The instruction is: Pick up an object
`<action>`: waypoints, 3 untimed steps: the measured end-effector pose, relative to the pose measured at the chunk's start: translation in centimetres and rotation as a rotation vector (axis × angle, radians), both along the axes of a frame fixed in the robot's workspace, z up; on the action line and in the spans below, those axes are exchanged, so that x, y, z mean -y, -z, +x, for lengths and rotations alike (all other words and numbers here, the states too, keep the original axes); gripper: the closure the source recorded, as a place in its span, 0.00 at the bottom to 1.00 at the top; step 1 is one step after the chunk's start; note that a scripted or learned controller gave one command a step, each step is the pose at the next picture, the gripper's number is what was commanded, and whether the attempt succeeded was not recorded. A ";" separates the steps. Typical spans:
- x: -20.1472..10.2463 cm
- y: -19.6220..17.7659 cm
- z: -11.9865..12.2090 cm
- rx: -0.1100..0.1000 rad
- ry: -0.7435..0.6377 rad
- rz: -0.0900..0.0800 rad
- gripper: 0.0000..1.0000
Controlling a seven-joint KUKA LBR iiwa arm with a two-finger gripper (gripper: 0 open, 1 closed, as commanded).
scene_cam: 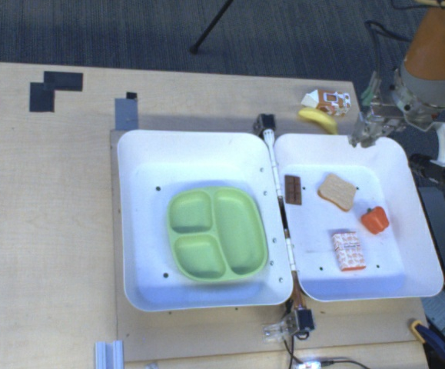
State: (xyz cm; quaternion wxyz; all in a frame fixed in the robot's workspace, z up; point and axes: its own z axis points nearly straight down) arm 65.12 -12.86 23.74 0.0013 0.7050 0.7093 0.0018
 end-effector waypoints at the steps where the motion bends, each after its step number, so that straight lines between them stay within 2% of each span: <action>1: -0.7 -0.5 1.7 -0.001 0.000 -0.001 1.00; 2: 5.7 2.5 1.8 -0.002 0.003 -0.002 1.00; 3: 7.8 -1.3 1.8 0.001 0.003 -0.003 1.00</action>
